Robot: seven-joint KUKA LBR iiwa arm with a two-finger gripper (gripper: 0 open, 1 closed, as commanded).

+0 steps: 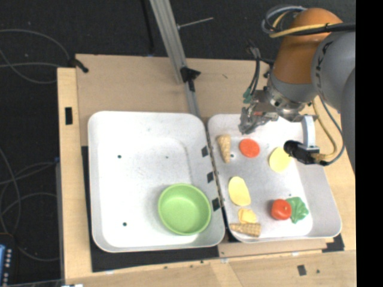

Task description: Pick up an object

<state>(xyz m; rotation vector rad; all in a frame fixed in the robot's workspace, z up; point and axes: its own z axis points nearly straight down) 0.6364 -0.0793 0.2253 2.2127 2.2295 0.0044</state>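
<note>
The gripper (250, 124) hangs over the right bin's (317, 187) far corner, above an orange-red disc (249, 148); its state I cannot tell. No readable writing shows.

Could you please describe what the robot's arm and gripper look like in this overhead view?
The arm has a smooth grey casing with a rounded orange band above the wrist. Thin cables loop over the top of the orange part, and darker cables trail down beside the wrist. The gripper is a small, dark grey metallic assembly. A black and white attachment hangs from the cabling nearby.
</note>
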